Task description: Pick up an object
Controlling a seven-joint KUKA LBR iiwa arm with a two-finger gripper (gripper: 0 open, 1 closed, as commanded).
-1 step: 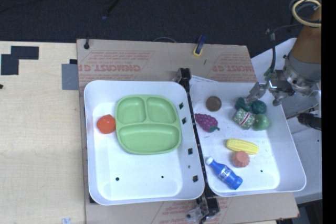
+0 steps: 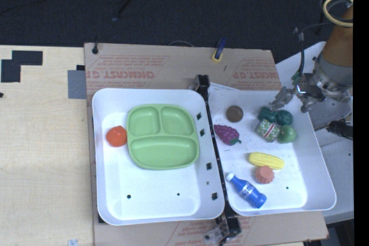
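Observation:
The right bin (image 2: 323,181) holds a brown ball (image 2: 234,113), purple grapes (image 2: 226,134), a dark green lumpy toy (image 2: 275,116), a patterned can (image 2: 268,130), a green round fruit (image 2: 287,134), a corn cob (image 2: 266,161), a pink-red piece (image 2: 264,174) and a blue bottle (image 2: 247,190). My gripper (image 2: 293,101) hangs over the bin's far right corner, just above and right of the dark green toy. Its fingers (image 2: 281,99) are spread open, and nothing sits between them.
The left bin (image 2: 109,193) carries a green divided plate (image 2: 162,136) and an orange tomato (image 2: 116,136) beside it. A black divider (image 2: 209,141) separates the bins. A blue and yellow clip (image 2: 218,49) lies on the cardboard behind them. Cables trail near the arm (image 2: 337,55).

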